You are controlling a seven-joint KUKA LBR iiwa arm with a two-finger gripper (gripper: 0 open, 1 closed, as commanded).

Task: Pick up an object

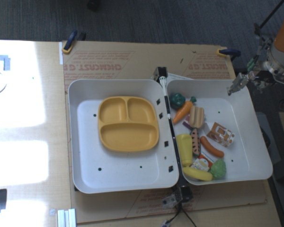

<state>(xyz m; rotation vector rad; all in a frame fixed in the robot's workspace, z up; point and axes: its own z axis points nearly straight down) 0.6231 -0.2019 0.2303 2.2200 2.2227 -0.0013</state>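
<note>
While claw [237,85] grip is unclear, orange carrot [182,111], green top, right bin [255,126]

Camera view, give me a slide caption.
Gripper at the right bin's far corner; toy food inside, yellow plate left.

**Bench and its load**

Pale wooden bench [33,141] under a brown cardboard sheet [132,63]. Two shallow white bins side by side on the cardboard: left bin [85,174], right bin [255,145]. Blue clamps [69,41] at the sheet's far corners.
</note>
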